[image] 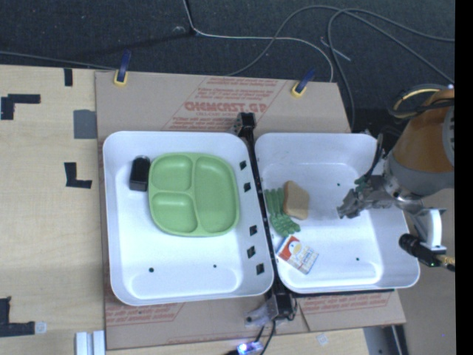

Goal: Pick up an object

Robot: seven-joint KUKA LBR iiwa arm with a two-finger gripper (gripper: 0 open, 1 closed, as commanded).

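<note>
The gripper (350,207) hovers over the right bin (369,151) (its opening cannot be told). A tan block (297,199) lies nearby.

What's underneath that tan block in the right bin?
The tan block lies partly on a green ridged piece, whose covered part is hidden.
</note>
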